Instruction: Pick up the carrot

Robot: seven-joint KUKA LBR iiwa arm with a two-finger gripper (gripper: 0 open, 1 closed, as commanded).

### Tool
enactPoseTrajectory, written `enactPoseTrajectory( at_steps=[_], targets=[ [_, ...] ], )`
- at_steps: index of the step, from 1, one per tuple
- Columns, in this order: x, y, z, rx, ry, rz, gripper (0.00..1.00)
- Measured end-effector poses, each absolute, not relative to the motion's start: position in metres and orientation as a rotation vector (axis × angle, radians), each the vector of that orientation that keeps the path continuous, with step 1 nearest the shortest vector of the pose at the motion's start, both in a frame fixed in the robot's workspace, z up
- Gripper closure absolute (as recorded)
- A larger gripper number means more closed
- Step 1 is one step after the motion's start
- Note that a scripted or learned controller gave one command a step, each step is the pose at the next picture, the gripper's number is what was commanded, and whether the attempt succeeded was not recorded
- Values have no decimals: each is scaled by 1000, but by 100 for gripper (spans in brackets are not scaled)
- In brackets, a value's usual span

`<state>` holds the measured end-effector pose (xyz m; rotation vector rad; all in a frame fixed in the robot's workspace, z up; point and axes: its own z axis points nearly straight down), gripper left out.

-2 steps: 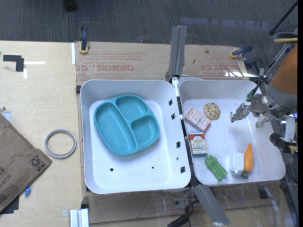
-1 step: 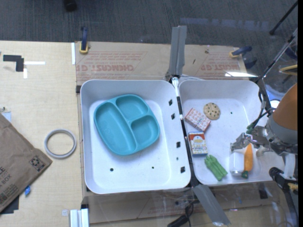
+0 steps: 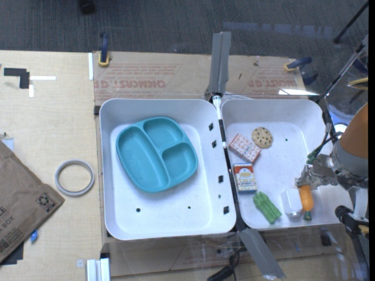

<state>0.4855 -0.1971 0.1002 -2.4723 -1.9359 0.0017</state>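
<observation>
This looks like a robot lab — a place for testing. Two white bins [image 3: 158, 230] sit side by side on a wooden bench [image 3: 47, 116], with cardboard [image 3: 176, 75] held by clamps [image 3: 104, 54] behind them. A roll of tape [image 3: 74, 177] lies on the bench, and the floor is grey carpet [image 3: 176, 10] — like an office room.

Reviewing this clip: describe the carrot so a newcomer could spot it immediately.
Look in the right-hand white bin, at its near right corner beside the arm's pincer. The carrot is the small orange piece there, beside a clear cup; its neighbour, the green vegetable, lies further left.
</observation>
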Motion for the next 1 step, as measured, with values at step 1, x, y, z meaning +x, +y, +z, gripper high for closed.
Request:
enactPoseTrajectory(
  at_steps=[1],
  targets=[
    [528, -166, 167, -2537, -1851, 3, 100]
  ],
)
